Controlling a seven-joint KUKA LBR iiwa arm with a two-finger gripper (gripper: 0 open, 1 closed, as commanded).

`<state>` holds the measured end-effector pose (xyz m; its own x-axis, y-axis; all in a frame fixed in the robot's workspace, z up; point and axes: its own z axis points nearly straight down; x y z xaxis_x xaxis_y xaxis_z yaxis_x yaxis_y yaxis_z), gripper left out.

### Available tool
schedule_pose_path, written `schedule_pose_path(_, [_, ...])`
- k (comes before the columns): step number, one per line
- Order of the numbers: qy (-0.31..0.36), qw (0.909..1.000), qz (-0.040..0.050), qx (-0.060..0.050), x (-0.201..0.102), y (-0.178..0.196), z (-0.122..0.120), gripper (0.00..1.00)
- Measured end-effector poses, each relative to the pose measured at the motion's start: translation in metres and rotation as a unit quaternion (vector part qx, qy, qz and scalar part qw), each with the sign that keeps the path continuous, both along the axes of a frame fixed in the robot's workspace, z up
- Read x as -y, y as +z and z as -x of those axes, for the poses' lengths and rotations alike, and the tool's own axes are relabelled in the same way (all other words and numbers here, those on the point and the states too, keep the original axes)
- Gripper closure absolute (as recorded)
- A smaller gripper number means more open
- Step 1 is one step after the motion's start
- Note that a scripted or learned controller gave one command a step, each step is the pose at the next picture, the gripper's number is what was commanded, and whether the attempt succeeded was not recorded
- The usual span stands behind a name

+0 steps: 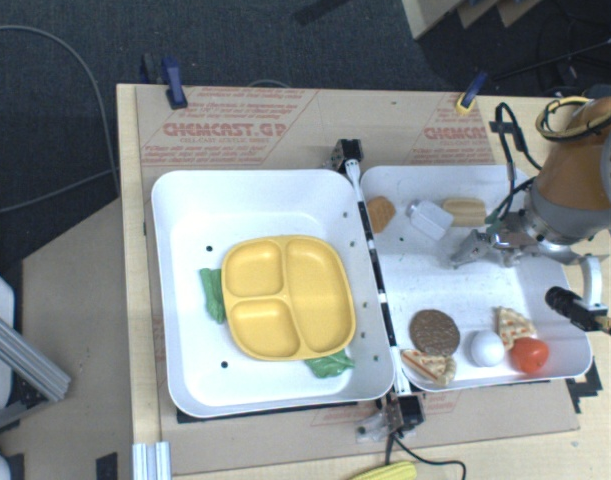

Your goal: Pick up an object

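Observation:
My gripper (472, 249) hangs low over the upper middle of the right bin (545, 273), reached in from the right under the arm's orange band (575, 168). Just up and left of it lie a pale grey block (428, 218) and a tan bread roll (463, 210), with a brown bun (381, 212) by the bin's left wall. Along the front of this bin sit a dark brown patty (434, 332), a white egg (486, 348), a red tomato (529, 355), a pizza slice (513, 323) and a sandwich wedge (430, 367). Nothing visibly sits in the gripper.
The left bin (185, 228) holds a yellow divided plate (287, 296) with green leaf pieces (213, 293) at its left and front edges. A black divider clamp (347, 154) stands between the bins. Bare white floor lies below the gripper.

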<state>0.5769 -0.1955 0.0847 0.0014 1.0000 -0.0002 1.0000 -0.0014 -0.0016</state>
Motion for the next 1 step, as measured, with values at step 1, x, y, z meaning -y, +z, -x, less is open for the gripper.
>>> schedule_pose_path(1, [0.002, 1.0000, -0.0008, -0.008, -0.0271, -0.0016, -0.0718, 0.00])
